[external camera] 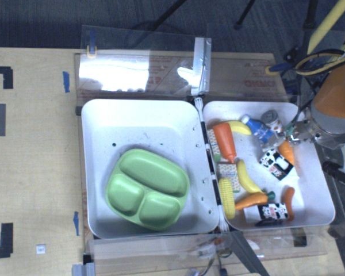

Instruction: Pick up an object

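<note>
Hand [291, 132] at right bin's [325, 211] upper right, over the toy pile; can't tell its opening. Orange piece [287, 153] and cow block [275, 163] touch just below it, so risk: pinching both or clipping the rim.

Two bins side by side on my bench, load split unevenly.

In the left bin [98, 125] I see a divided tray [148, 187] toward the near side. The right bin [319, 211] holds a clutter: a carrot [225, 142] and corn cob [226, 198] along its left wall, a banana [247, 179] between them, a small bottle [257, 128] behind, a patterned box [276, 164] further right, another [273, 212] at the front.
</note>
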